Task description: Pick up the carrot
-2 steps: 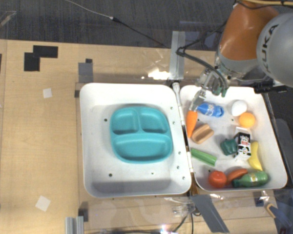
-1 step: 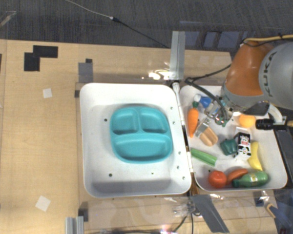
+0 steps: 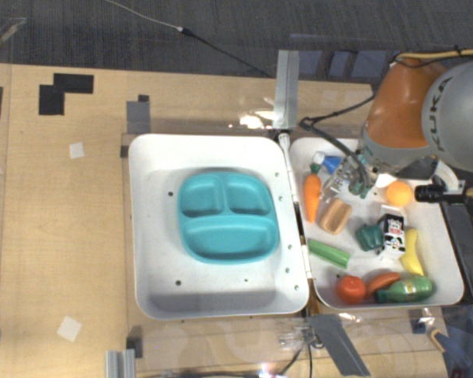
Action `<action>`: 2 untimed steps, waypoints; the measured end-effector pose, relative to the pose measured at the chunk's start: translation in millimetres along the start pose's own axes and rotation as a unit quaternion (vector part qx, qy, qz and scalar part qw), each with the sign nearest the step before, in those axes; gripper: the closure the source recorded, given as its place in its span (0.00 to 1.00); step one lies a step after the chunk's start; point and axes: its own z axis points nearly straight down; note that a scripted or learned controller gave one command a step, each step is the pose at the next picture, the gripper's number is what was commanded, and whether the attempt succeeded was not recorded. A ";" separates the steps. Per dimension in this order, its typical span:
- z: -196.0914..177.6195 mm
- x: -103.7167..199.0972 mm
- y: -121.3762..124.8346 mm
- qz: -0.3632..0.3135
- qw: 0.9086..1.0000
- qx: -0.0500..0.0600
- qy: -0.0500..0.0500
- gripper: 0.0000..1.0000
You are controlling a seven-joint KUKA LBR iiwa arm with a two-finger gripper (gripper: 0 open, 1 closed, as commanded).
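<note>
The carrot (image 3: 311, 198) lies just left of the pincer (image 3: 348, 181); whether that is apart or together, I cannot tell. It seems light, stiff, smooth; grip across its middle.

The carrot (image 3: 311, 198) is a short orange piece with a rounded top and a tapering lower end. It lies flat in the right bin (image 3: 455, 274), close against that bin's left wall, its length running roughly parallel to the wall. Its thicker end points toward the far side of the table, its narrow tip toward the near side.
</note>
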 end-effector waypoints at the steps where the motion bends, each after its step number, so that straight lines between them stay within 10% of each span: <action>1: 0.5 0.3 0.0 0.000 1.000 0.000 0.000 0.00; 2: 19.5 -14.1 8.5 0.183 0.983 -0.004 0.001 0.00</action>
